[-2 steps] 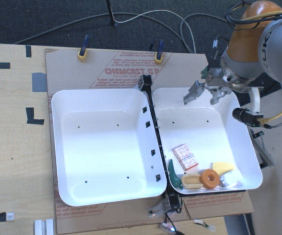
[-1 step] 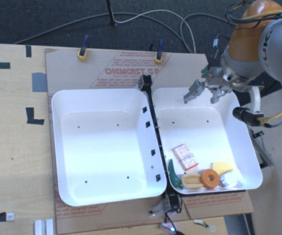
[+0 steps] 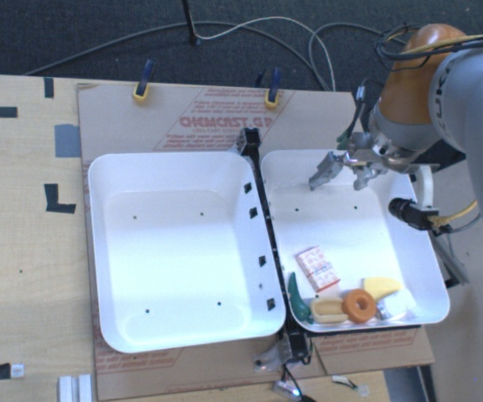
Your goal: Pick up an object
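My gripper [image 3: 342, 175] hangs over the far part of the right bin [image 3: 341, 224], its two fingers spread apart and nothing between them. The objects lie well toward the bin's near edge: a small red-and-white carton [image 3: 317, 267], an orange ring [image 3: 359, 305], a yellow wedge [image 3: 381, 287], a tan block [image 3: 328, 309] and a green piece [image 3: 296, 298] against the near-left wall. A clear item [image 3: 394, 310] sits in the near-right corner.
The left bin [image 3: 174, 249] stands beside the right one, joined by a black clamp strip [image 3: 262, 233]. Blue and yellow clips [image 3: 143, 84] hold the cardboard sheet at the back. A black cable fitting [image 3: 407, 211] hangs off the arm at the right bin's rim.
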### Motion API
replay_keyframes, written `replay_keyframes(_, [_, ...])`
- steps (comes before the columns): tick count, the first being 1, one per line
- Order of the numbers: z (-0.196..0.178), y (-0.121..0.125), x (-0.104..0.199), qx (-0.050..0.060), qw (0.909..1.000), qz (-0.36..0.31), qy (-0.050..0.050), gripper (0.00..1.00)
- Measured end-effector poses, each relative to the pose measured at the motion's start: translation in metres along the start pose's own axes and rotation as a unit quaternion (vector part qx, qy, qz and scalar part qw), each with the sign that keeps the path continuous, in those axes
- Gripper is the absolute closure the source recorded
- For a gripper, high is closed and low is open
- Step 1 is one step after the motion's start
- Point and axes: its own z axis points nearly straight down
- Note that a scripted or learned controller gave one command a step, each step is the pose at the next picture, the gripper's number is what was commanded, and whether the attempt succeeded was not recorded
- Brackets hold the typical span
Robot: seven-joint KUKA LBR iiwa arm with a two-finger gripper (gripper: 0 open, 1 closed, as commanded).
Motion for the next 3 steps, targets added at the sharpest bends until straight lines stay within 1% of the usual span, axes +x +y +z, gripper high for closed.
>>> replay_keyframes(1, [0.062,0.002,0.006,0.001,1.0,-0.001,0.0,0.0])
replay_keyframes(2, [0.096,0.002,0.006,-0.001,1.0,-0.001,0.0,0.0])
replay_keyframes(3, [0.084,0.002,0.006,-0.002,1.0,-0.001,0.0,1.0])
